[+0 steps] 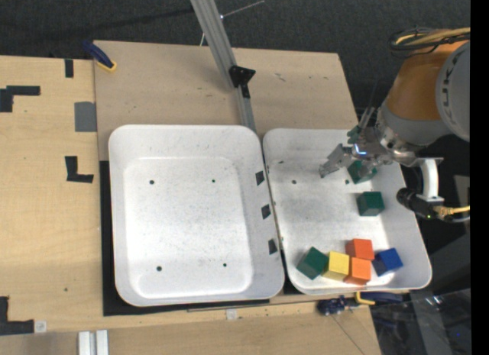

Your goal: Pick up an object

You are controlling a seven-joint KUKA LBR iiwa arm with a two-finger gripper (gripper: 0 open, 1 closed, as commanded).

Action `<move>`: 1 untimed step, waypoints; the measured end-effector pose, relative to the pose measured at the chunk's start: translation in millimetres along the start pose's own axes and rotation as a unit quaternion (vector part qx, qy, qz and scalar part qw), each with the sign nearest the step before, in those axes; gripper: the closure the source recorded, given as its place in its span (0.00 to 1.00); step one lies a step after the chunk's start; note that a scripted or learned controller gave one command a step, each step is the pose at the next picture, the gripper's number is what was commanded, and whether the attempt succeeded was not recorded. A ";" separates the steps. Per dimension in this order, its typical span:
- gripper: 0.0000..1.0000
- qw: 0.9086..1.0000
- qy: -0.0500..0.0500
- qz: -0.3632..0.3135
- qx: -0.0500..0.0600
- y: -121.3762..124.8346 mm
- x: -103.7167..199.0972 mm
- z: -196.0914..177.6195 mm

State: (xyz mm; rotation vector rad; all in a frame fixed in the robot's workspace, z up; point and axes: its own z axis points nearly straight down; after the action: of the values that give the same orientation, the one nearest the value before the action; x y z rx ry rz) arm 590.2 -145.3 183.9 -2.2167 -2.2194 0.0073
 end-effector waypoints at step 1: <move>0.00 1.000 0.000 0.001 0.000 -0.8 -9.8 52.5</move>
State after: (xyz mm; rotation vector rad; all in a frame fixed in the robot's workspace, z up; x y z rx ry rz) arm 589.0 -155.1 131.4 -2.2181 -2.2185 0.0085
